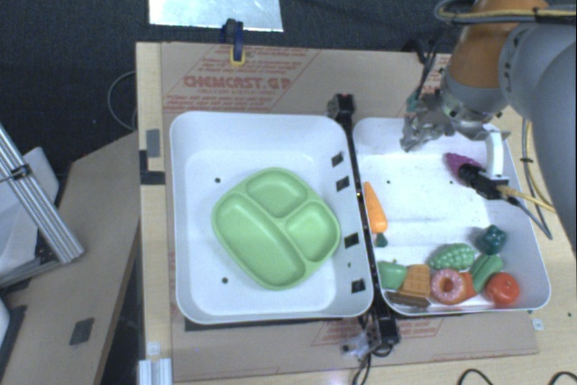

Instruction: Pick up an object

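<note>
My gripper (420, 134) hangs over the back left corner of the right bin (424, 194), just above its floor, with nothing visibly held. An orange carrot (373, 210) lies along the bin's left wall. A purple eggplant (462, 163) rests to the right of the gripper, apart from it. Along the front wall are a green piece (391, 273), a tan waffle (416, 282), a pink donut (448, 286), a leafy green (453, 256), a green pepper (487, 268), a red tomato (503, 288) and a teal toy (492, 239).
The left bin (207, 149) holds a green divided plate (275, 226). A black clip rail (347, 185) divides the two bins. The grey arm (523, 59) covers the back right of the right bin. A bare patch of floor lies in the middle of the right bin.
</note>
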Action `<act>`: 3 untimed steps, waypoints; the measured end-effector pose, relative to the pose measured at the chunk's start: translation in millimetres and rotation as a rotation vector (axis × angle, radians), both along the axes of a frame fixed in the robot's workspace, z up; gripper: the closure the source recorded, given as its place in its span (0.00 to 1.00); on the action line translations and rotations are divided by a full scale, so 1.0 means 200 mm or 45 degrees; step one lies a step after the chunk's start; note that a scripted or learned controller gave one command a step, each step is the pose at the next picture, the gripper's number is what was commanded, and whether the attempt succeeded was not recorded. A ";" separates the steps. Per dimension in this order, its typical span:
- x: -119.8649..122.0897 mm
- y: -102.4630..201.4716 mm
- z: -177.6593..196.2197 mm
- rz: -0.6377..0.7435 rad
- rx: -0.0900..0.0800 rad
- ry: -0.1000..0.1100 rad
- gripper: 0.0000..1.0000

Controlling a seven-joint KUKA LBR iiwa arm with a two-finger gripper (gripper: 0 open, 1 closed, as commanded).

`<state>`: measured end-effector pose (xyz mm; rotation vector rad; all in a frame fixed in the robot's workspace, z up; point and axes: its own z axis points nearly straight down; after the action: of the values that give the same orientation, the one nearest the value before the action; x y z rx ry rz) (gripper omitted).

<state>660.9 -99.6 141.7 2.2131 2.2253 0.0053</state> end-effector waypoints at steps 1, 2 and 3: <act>-0.04 0.02 0.26 0.001 0.000 -0.001 1.00; -0.04 0.02 0.42 0.002 0.000 0.001 1.00; -0.12 0.26 0.37 0.001 0.000 0.005 1.00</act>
<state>636.7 -48.4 215.2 2.2142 2.2282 0.0005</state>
